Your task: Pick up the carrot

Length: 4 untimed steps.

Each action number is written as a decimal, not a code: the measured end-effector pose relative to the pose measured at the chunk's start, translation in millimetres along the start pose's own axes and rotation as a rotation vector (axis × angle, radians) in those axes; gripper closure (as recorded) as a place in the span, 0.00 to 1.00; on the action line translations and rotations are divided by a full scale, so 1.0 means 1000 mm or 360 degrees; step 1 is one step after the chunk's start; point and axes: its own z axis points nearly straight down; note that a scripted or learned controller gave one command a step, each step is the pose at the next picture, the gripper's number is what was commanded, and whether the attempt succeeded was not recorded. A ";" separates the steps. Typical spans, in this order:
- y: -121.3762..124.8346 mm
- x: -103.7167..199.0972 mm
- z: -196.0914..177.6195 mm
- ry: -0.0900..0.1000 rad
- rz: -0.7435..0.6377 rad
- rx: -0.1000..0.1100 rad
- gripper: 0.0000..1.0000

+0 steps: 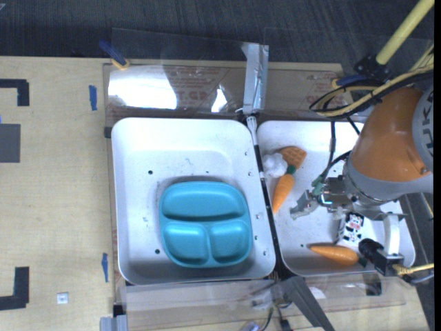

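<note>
your carrot [281, 191] lies in the right bin [310, 131], hard against its left wall, green top toward the far end, just below a white fluffy thing [275, 163] and a brown toy [293, 155]. a second carrot [334, 254] rests near the bin's front edge. the gripper [303, 205] hangs just right of the first carrot, nothing between its fingers; whether they stand apart you cannot tell. the left bin [131, 185] carries a blue divided plate [205, 221].
</note>
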 end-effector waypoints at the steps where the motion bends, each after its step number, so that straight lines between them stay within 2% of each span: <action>1: 0.065 0.037 -0.001 -0.0002 -0.0155 -0.0006 0.00; 2: 0.080 -0.047 0.059 -0.0003 0.0014 0.0004 0.00; 3: 0.099 0.026 -0.003 -0.0001 -0.0156 -0.0011 0.00; 4: 0.079 0.012 -0.001 -0.0002 -0.0251 -0.0002 0.00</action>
